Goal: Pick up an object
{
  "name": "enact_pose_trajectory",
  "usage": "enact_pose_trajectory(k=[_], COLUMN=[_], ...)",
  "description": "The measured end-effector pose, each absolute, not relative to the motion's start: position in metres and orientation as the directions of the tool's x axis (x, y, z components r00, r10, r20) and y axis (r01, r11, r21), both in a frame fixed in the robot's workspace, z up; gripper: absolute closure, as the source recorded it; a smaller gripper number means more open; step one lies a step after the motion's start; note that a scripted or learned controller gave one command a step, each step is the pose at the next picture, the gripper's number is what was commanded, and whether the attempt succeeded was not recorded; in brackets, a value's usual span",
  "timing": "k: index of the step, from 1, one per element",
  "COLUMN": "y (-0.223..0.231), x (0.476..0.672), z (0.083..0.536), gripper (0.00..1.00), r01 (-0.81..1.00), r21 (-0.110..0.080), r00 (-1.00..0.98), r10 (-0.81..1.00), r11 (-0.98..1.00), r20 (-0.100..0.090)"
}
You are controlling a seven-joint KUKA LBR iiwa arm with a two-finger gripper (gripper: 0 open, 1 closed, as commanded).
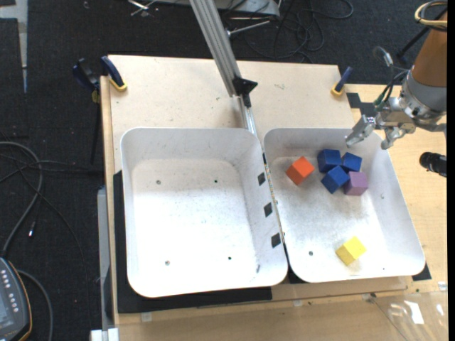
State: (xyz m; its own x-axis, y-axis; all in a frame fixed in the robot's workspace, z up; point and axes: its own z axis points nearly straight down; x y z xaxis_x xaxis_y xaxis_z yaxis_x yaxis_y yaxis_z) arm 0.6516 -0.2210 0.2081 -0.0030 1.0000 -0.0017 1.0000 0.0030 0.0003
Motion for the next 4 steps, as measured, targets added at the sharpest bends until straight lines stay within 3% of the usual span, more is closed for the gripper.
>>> enact_pose_trajectory(k=[1, 2, 3, 4], y=[-0.197, -0.195, -0.184, -0.183], x=[0.650, 0.635, 0.607, 0.603], z=[0.124, 0.117, 0.102, 0.106], gripper=[0.00, 0.00, 0.00, 1.00], r01=[1.000, 1.000, 1.000, 1.000], r21=[0.017, 0.023, 0.016, 0.000], r00=[-0.001, -0.004, 0.000, 0.002], r10=[1.000, 1.000, 1.000, 1.000], r11=[0.001, 0.004, 0.000, -0.002], r20=[-0.006, -0.010, -0.007, -0.001])
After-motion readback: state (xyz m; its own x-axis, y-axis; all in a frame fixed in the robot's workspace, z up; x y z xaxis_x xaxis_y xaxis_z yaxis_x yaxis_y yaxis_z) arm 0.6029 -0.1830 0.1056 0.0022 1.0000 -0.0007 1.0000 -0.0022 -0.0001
